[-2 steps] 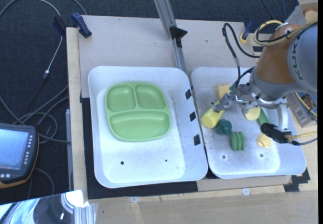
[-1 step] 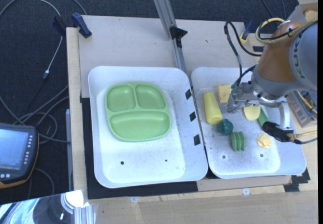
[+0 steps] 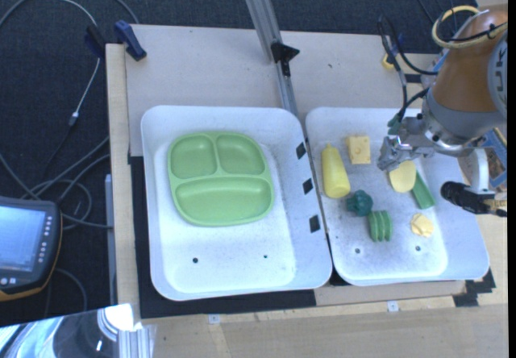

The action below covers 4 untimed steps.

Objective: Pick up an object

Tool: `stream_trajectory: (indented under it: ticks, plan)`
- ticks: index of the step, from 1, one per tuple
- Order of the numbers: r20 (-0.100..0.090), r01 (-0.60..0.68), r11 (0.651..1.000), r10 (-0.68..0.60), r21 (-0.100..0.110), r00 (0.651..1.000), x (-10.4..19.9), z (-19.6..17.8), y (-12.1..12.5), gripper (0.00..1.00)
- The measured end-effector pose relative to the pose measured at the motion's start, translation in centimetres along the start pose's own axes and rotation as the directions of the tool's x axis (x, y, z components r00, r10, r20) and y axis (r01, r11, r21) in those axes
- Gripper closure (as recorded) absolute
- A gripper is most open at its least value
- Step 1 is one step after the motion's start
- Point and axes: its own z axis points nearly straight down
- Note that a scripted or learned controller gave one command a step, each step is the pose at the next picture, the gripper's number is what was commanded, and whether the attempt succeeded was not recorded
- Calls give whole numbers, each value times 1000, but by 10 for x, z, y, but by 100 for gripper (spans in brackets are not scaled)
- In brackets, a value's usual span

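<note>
Nothing's picked up yet, far as I can see. Arm (image 3: 472,66) reaches over the right bin (image 3: 355,264), and the gripper (image 3: 397,151) is low, just above the pale yellow piece (image 3: 402,179), next to the cube (image 3: 359,149). Can't tell if it's spread or pinching. Left of that bin, the green tray (image 3: 220,179).

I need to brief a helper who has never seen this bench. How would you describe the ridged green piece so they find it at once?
Look in the right bin, toward its front edge. The ridged green piece lies just below the dark teal lump and left of the small yellow crinkled piece. It is the one bright green item with ribs across it.
</note>
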Motion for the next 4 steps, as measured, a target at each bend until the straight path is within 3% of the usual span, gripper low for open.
stream_trajectory:
  ticks: [2,4]
  plan:
    - [0,2,1000,-2,-2,1000,-11,-105,3,100]
    - [-5,7,1000,-7,11,1000,91,-85,-15,100]
